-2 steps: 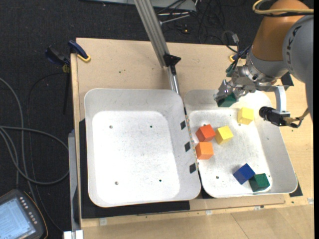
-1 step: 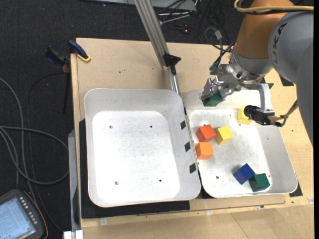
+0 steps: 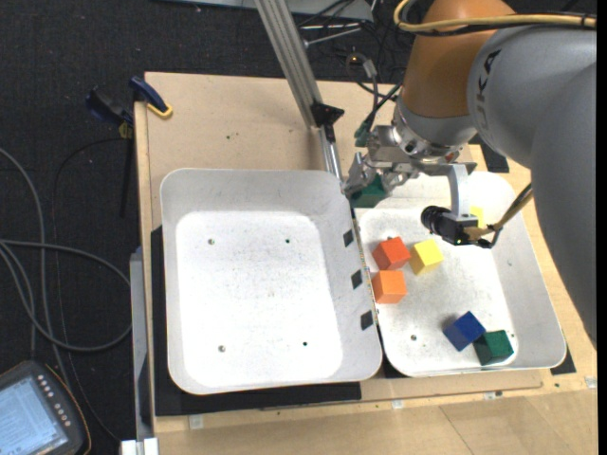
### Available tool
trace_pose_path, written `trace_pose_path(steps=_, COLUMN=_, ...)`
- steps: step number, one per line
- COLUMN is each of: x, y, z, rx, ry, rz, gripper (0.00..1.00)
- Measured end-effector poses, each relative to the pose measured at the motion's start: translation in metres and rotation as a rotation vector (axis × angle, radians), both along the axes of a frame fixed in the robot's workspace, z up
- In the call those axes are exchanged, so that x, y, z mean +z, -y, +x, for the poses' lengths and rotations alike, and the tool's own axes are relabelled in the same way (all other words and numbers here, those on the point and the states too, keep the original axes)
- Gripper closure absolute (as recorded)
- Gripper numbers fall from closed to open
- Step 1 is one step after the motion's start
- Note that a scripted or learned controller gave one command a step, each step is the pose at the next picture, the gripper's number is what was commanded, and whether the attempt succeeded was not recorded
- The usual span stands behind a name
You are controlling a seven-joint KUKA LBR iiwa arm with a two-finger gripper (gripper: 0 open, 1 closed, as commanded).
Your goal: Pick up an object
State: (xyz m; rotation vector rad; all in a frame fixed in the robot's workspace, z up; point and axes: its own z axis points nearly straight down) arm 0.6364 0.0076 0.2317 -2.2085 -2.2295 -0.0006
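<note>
My gripper (image 3: 368, 186) hangs over the far left corner of the right bin (image 3: 548, 322), near the divide between the two bins. A small green block (image 3: 371, 194) sits between its fingers, and the gripper is shut on it. On the right bin's floor lie a red-orange block (image 3: 391, 252), an orange block (image 3: 389, 286), a yellow block (image 3: 426, 255), a blue block (image 3: 464, 331) and a dark green block (image 3: 493, 347). The grey arm with its orange band (image 3: 455, 41) covers the far right part of that bin.
The left bin (image 3: 171, 254) lies beside the right one, their rims touching. A slanted metal rail (image 3: 289, 50) runs down to the bins' far edge close to the gripper. A blue-and-yellow clamp (image 3: 142, 98) sits at the bench's far left corner.
</note>
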Motion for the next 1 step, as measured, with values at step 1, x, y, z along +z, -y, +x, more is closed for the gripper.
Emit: trace_pose_path(steps=1, x=-0.0091, y=-0.0570, z=-0.0077, rx=-0.001, ry=-0.001, rz=-0.001, gripper=1.00)
